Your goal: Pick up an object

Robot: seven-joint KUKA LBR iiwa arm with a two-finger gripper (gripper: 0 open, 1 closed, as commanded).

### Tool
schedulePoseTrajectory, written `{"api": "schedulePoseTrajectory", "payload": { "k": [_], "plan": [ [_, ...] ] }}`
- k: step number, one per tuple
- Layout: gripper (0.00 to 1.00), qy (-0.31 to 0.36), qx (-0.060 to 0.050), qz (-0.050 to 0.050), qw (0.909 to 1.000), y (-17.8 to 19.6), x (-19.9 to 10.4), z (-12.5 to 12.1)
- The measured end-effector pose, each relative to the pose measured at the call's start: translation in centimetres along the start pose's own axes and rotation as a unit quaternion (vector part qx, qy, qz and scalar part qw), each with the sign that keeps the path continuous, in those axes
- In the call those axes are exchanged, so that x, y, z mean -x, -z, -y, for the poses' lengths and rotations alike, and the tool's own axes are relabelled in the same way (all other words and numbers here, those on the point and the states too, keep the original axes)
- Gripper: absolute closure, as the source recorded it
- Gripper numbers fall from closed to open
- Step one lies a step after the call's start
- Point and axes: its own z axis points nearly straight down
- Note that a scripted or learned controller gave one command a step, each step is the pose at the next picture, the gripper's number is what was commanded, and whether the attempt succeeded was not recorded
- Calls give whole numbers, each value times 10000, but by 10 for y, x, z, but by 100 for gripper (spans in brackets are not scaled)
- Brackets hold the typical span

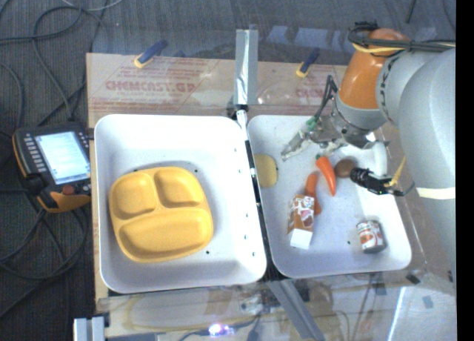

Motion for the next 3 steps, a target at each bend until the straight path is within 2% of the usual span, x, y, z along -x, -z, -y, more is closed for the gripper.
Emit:
{"api": "schedulePoseTrajectory", "payload": {
  "k": [1, 2, 3],
  "plan": [
    [0, -1101, 62, -18, 9939, -6, 20, 72],
    [100, -1107, 58, 3, 9938, 3, 22, 72],
    [100, -1281, -5, -1, 9918, 130, -15, 61]
  ]
}}
